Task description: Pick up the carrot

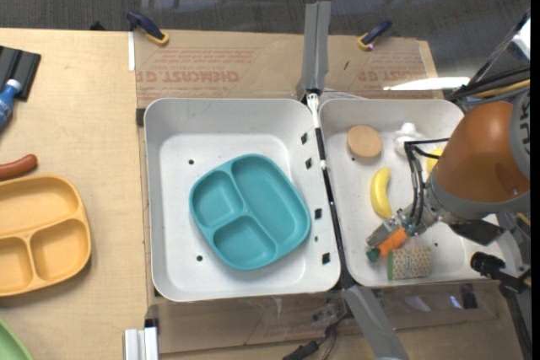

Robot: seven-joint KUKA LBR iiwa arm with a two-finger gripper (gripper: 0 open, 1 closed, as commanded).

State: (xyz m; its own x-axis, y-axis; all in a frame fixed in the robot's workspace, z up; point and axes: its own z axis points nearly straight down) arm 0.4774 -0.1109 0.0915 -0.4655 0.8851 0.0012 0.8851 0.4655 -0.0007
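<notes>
The carrot [390, 243], a small orange piece with a dark end, lies near the front of the right bin [354, 270]. My gripper [400, 227] is low over it, directly at the carrot's upper right end and touching or almost touching it. The grey arm with its orange band [483, 156] comes in from the right and covers the bin's right part.
In the right bin a yellow banana [381, 191] lies just behind the carrot, a tan round disc [364, 142] and a white item [407, 131] further back, and a speckled green-edged block [410, 263] in front. The left bin [169, 181] holds a teal divided plate [248, 211]. A yellow tray [38, 236] sits at far left.
</notes>
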